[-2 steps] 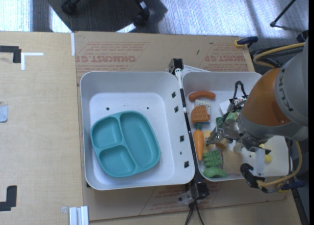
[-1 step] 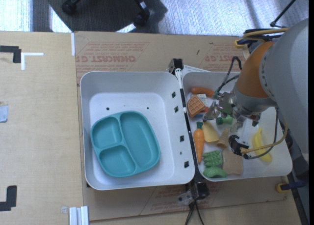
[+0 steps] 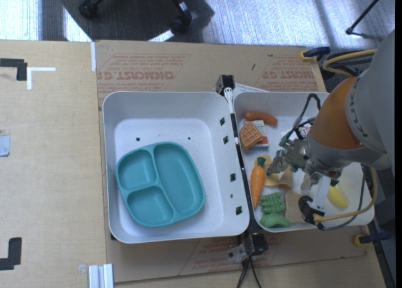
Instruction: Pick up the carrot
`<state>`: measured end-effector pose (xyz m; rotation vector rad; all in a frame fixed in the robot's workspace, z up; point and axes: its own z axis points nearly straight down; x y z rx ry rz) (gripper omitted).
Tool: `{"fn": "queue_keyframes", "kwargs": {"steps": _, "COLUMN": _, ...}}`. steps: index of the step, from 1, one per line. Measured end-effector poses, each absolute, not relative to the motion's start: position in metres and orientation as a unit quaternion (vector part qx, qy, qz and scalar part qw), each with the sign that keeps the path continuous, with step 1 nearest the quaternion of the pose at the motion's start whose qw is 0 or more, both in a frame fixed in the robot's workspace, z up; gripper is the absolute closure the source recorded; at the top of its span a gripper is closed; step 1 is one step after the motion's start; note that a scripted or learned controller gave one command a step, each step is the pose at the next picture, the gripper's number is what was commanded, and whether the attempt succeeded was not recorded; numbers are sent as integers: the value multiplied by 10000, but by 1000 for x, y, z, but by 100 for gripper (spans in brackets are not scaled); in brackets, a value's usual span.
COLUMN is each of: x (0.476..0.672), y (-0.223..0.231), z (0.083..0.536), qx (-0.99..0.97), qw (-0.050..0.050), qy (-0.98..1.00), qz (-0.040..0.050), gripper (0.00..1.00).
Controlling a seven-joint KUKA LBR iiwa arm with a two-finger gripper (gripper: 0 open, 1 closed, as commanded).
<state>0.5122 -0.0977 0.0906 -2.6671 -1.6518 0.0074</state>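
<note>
The orange carrot (image 3: pixel 257 181) with a green top lies along the left wall of the right bin (image 3: pixel 355 221), pointing toward the front. My gripper (image 3: pixel 281 168) hangs low just to the right of the carrot's green end, over the middle of that bin. The arm's grey wrist and orange band cover the bin's right half. Nothing shows as lifted; the carrot rests on the bin floor.
In the right bin a waffle (image 3: pixel 252 134) and a sausage (image 3: pixel 260 117) lie behind the carrot, green vegetables (image 3: pixel 274 210) in front of it, and a yellow piece (image 3: pixel 337 197) at the right. The left bin (image 3: pixel 163 107) holds a teal divided plate (image 3: pixel 161 183).
</note>
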Motion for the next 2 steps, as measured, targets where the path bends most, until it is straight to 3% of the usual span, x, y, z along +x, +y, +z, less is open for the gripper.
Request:
{"fn": "queue_keyframes", "kwargs": {"steps": 1, "x": 509, "y": -103, "z": 91, "qx": -9299, "qw": 2, "qy": -3678, "qz": 7, "gripper": 0}}
{"fn": "queue_keyframes", "kwargs": {"steps": 2, "x": 478, "y": -94, "z": 91, "qx": -9414, "qw": 18, "qy": -3372, "qz": 9, "gripper": 0}}
